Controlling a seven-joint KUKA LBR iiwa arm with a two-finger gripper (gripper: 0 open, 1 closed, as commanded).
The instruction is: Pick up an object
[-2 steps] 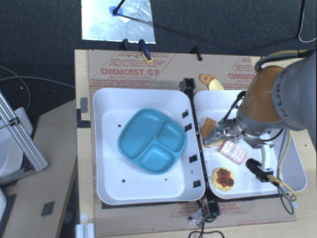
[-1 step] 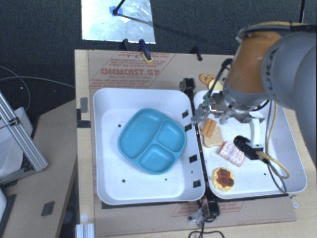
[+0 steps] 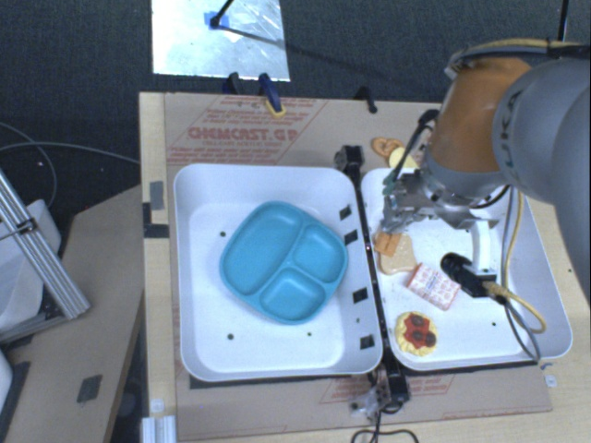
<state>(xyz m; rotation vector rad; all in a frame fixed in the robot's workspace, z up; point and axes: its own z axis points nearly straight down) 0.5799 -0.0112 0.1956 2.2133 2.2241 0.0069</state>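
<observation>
Pincer [image 3: 395, 218] is low in the right bin [image 3: 545, 326], close to that bin's left wall, at the end of the grey arm [image 3: 545, 118] w/ orange band coming in from the right. Can't tell whether it's open or closed from this angle, the wrist body covers it. Nothing visibly held.

Pickable things are all in the right bin:
- tan bread-slice toy [image 3: 397, 260], just below the pincer on the near side, v. close to it; can't tell if they touch
- small orange piece [image 3: 385, 243], touching the bread slice's far-left edge, next to the bin wall
- red & white packet [image 3: 434, 286], just right of the bread slice, lying flat and skewed
- round yellow toy w/ red spots [image 3: 417, 332], pizza-like, near the bin's front-left corner, apart from the packet

Left bin [image 3: 199, 340] holds a blue divided plate [image 3: 284, 261], 3 compartments, lying flat approx. mid-bin, turned at a slant to the walls.

Both bins sit on a cardboard sheet [image 3: 245, 127] w/ red print. Beyond the right bin's far rim, on the cardboard, a small tan pretzel-like item [image 3: 384, 147], partly hidden by the arm. A blue clip [image 3: 271, 93] at the cardboard's far edge; a shiny foil square [image 3: 220, 26] behind it.
</observation>
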